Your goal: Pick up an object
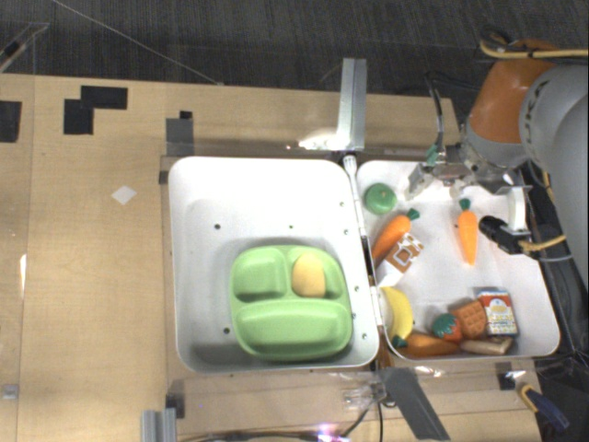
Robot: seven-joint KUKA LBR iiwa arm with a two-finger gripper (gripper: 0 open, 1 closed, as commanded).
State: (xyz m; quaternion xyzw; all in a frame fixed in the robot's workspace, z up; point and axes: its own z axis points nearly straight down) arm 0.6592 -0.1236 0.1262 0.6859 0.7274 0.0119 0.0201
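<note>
pincer (pixel 440 175) low over right bin (pixel 543 302)

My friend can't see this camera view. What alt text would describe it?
A grey robot arm reaches from the right over a white bin of toy food, including two carrots, a banana and a green apple. The left bin holds a green divided tray with a yellow lemon-like fruit in one compartment.

Grey, rounded arm (pixel 557 109) with an orange band (pixel 497 99) above the wrist. Dark cables looped along its side. Small metallic two-finger gripper (pixel 442 178) with pale, slim fingers.
</note>
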